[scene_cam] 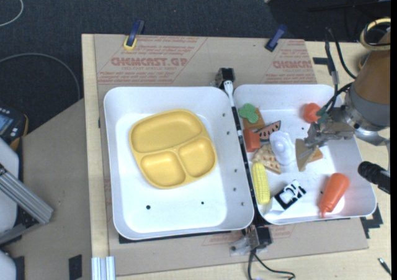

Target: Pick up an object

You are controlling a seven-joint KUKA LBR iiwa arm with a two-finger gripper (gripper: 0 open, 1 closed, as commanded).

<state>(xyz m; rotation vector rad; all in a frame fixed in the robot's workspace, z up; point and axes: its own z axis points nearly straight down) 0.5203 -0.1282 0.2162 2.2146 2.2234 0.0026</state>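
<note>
Lying under the gripper [316, 139], a tan, wedge-shaped toy [306, 153].

Glossy yellow plastic tray [170, 148] lies in a smooth white plastic bin [118, 167] on matt brown cardboard [186, 58].

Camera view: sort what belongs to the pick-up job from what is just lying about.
Job:
gripper
right bin with its toys: carrot, corn cob, tomato, watermelon slice

Lying about:
left bin
yellow divided plate
blue clamps
</note>
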